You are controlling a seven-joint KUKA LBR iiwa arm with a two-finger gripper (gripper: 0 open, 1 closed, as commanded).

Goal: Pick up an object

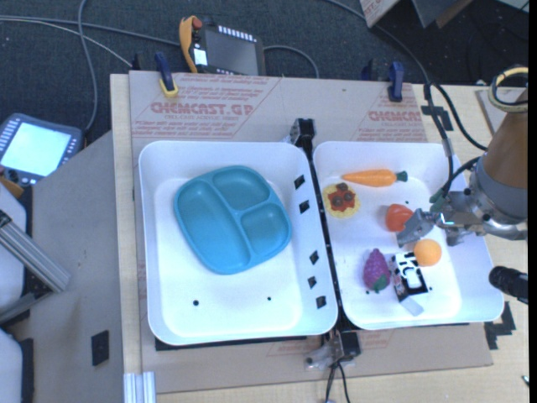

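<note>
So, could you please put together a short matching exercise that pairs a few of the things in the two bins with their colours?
Things:
1. plate
2. carrot
3. grapes
4. tomato

Colours:
A. purple
B. red
C. blue
D. orange with a green tip

Pairs: 1-C, 2-D, 3-A, 4-B

Arm entered from right edge of frame, wrist at mid-right; gripper (411, 281) hung low toward lower right, pointed down; finger state unclear.
</note>
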